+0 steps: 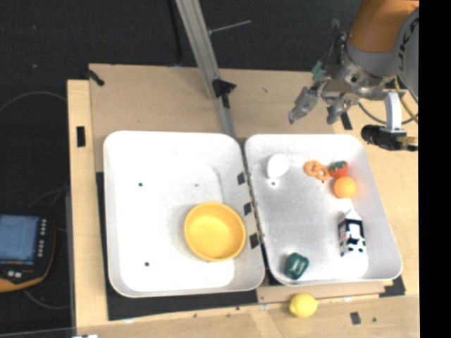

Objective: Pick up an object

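A yellow lemon (303,305) lies on the bench (169,97) at 6 o'clock, just outside the right bin (373,210). The left bin (155,174) holds a yellow bowl (214,231). In the right bin are a black-and-white carton (351,236) at 4 o'clock, an orange ball (344,187), a white cup (277,166) at 11 o'clock, a green block (296,265) and an orange ring (316,169). The gripper (318,109) hangs above the bench at 12 o'clock of this bin, fingers spread and pinching nothing.

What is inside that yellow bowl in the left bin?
The round yellow bowl in the left white bin shows only its own smooth yellow inside, with nothing in it. The bin floor under the bowl is covered.
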### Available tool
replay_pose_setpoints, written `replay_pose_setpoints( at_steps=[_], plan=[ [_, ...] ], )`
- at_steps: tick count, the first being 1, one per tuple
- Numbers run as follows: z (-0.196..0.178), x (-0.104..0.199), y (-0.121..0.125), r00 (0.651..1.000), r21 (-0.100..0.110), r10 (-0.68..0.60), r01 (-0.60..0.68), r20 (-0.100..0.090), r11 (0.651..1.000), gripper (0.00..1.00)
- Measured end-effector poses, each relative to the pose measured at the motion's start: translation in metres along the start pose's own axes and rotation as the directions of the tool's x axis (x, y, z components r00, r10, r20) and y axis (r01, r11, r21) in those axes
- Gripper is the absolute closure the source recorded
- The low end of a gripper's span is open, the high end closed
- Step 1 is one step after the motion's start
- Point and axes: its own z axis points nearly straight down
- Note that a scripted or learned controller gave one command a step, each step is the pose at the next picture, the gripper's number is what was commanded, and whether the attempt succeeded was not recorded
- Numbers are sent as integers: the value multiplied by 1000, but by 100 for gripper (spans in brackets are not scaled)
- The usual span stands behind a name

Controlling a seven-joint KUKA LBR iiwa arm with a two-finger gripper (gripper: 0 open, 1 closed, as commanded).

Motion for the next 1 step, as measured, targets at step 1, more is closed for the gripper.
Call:
replay_pose_setpoints(
  at_steps=[1],
  plan=[
    [0,0,0,1000,0,0,0,1,1000,0]
  ],
)
